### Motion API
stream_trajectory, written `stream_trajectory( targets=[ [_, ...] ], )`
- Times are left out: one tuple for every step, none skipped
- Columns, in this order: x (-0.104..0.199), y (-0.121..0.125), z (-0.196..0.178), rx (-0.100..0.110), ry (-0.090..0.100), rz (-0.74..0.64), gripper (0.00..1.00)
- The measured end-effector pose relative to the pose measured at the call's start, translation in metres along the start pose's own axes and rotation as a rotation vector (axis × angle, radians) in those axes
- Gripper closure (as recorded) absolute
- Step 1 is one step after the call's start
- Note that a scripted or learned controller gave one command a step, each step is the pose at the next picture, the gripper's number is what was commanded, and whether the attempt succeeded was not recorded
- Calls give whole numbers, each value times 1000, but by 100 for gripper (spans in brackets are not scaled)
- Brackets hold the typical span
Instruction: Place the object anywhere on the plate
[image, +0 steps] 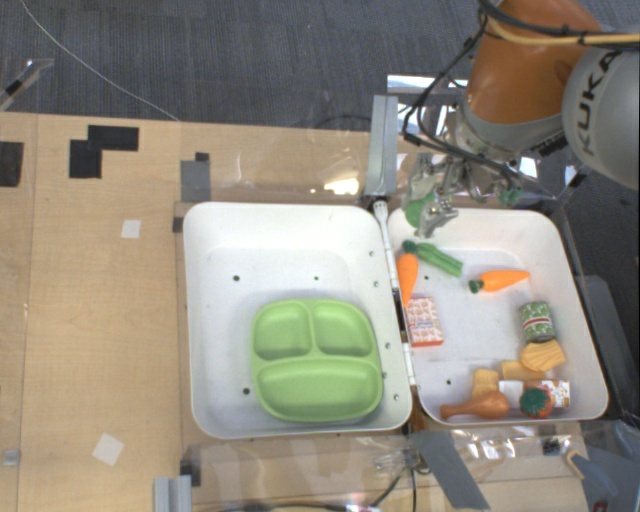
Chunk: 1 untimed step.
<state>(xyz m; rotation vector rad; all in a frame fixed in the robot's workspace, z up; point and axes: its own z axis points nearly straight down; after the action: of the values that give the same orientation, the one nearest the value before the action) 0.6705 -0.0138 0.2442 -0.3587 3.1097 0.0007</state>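
Currently I'm hovering my gripper (437, 212) at the right bin's (580, 300) 11 o'clock corner, grip state unclear, and I'm lining up on the green cucumber-like piece (436, 257) just below at 6 o'clock, aiming for a centered pinch before carrying toward the green plate (316, 358) at 8 o'clock.

Plate (317, 360) in L bin (215, 260); R bin (560, 250) at 3 o'clock w/ carrots (407, 275), box (424, 322), can (536, 321).
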Motion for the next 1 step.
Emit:
stream_trajectory(
  targets=[
    [76,70,25,-2,4,-127,100]
  ],
)
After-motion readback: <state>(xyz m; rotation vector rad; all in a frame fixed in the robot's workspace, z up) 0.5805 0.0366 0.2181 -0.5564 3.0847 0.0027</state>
